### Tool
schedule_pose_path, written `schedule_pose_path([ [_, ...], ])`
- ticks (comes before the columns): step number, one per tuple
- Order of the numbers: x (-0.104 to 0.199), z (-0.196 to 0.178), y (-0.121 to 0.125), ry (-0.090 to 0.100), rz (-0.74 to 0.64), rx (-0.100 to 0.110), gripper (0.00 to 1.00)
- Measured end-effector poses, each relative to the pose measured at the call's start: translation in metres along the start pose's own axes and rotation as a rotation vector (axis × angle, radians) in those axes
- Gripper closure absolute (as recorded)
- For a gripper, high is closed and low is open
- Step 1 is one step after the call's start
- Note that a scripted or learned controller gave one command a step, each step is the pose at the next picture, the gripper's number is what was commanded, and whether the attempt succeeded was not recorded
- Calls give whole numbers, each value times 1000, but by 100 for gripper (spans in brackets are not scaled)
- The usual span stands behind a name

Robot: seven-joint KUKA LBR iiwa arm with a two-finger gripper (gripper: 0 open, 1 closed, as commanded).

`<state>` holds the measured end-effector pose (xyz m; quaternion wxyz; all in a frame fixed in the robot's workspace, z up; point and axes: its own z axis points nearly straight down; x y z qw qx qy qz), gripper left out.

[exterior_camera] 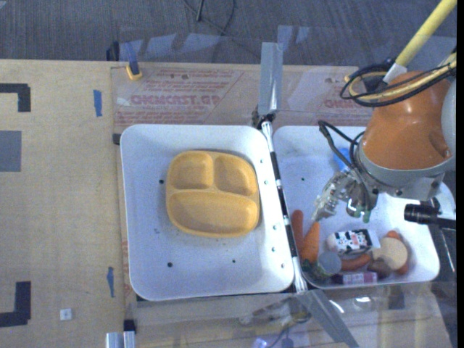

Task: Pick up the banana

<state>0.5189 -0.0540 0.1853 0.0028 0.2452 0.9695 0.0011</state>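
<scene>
The big grey and orange arm leans over the right bin. The left bin holds a yellow plate in its middle. The gripper hangs above the right bin's middle, and I cannot tell if it is open or shut. Toys crowd the near edge, with a carrot among them. I cannot pick out the banana; it may hide in that pile or under the arm. The gripper could grab the wrong toy.
</scene>
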Motion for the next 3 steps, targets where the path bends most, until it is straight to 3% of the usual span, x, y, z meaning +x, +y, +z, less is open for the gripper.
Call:
schedule_pose_path([
  [1,61,0,39,5,246,3,100],
  [2,61,0,38,5,247,3,0],
  [3,-39,0,9,0,446,2,0],
])
